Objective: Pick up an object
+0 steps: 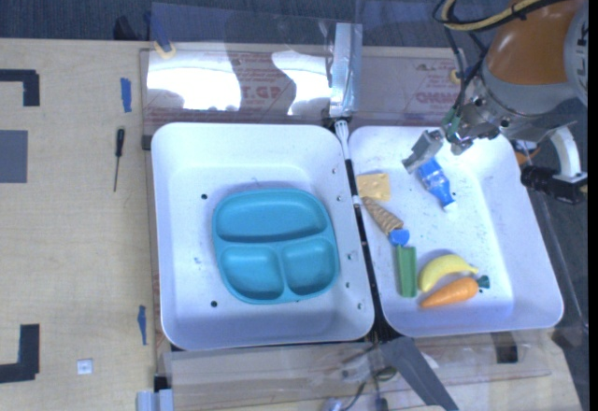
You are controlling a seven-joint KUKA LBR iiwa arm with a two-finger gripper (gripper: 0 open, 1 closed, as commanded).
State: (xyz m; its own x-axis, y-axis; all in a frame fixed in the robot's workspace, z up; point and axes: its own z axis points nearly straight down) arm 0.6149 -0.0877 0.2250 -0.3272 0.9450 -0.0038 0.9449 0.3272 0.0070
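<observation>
In my right bin (523, 241) lie the pickable things. A blue object (435, 183) sits toward twelve o'clock, tilted. A yellow wedge (374, 186) rests at ten o'clock, with a tan cone (383, 215) just below it, blue-tipped. A green stick (405, 270) lies upright near seven o'clock. A yellow banana (446, 269) touches an orange carrot (450, 292) at six o'clock.

A light blue three-compartment plastic tray (274, 244) is seen in the left white bin (177, 157); a black screwdriver (118, 155) is laid on the wooden bench (65, 241).
</observation>
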